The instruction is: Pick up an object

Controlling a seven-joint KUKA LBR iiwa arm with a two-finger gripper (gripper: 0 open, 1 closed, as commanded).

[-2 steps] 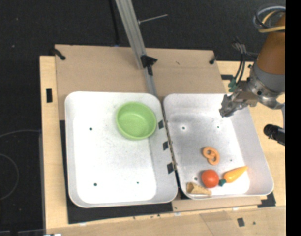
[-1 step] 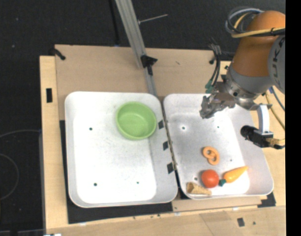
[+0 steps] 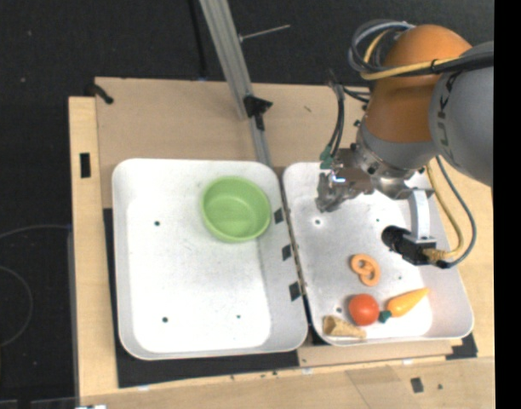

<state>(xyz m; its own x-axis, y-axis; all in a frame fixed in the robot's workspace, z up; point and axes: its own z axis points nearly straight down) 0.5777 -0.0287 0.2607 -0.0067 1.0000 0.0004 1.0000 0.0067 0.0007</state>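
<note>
My gripper [image 3: 329, 196] hangs over the upper left part of the right bin [image 3: 329, 245], with nothing visible between its fingers. Toward the bin's lower right lie an orange pretzel-shaped piece [image 3: 364, 267], a red tomato [image 3: 363, 309], an orange carrot [image 3: 407, 301] and a tan wedge [image 3: 340, 327]. These objects sit well below and to the right of the gripper. A green bowl [image 3: 236, 209] stands in the upper part of the left bin [image 3: 158, 313].
A grey metal pole [image 3: 231, 58] slants up from between the bins at the back. A black fitting [image 3: 403, 241] on the arm's cable hangs over the right bin's right side. The wooden bench [image 3: 175, 118] borders both bins.
</note>
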